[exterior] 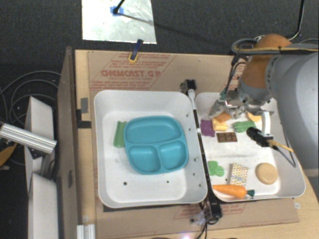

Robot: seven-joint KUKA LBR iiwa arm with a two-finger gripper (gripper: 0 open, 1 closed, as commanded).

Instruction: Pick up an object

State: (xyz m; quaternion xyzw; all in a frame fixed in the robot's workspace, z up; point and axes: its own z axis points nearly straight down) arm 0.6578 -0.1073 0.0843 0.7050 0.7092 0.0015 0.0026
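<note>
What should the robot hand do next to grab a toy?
Probably lower straight down a little. The gripper hangs at the far end of the right bin, right over the orange-yellow block, and no toy shows between its fingers, so that block looks like the nearest thing to grab.

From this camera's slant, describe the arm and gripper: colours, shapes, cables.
The arm is a thick, rounded grey tube coming in from the right, with an orange band above the wrist. Dark cables loop over that band. The gripper is a small metallic grey assembly with dark parts, above the right bin. I can read no markings on it.
</note>
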